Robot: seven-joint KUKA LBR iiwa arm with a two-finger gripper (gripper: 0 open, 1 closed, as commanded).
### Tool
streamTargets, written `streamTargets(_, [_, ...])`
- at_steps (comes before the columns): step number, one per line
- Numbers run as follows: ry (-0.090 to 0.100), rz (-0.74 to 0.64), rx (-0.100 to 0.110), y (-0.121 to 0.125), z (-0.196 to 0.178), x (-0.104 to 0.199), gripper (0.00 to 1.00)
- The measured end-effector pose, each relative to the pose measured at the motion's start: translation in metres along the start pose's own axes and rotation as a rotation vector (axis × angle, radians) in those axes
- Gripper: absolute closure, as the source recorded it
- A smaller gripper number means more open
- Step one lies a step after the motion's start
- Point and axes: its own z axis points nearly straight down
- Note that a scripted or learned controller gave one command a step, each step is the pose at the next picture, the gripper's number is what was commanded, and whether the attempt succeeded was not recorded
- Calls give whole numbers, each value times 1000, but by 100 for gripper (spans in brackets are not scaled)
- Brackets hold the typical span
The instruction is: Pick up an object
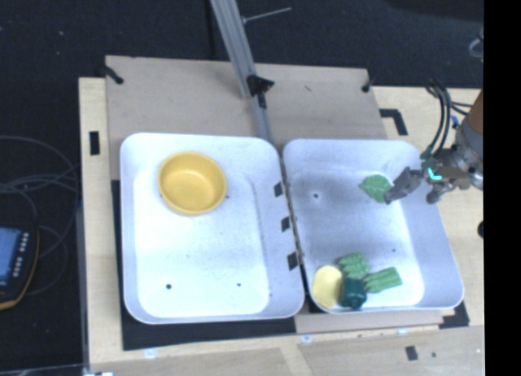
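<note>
While the grey arm's hand (415, 185) reaches into the right white bin (431, 236), its spread fingers stand beside a small green block (375, 186), not grasping it. A yellow bowl (192, 182) sits in the left white bin (146, 260).

two white bins (138, 203); one yellow bowl (192, 182); four small objects (right bin) (358, 281).
</note>
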Motion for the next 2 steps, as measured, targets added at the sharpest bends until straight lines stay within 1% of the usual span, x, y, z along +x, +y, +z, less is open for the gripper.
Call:
streamTargets(1, [0, 0, 0, 0, 0, 0, 0])
streamTargets(2, [0, 1, 4, -6, 43, 0, 0])
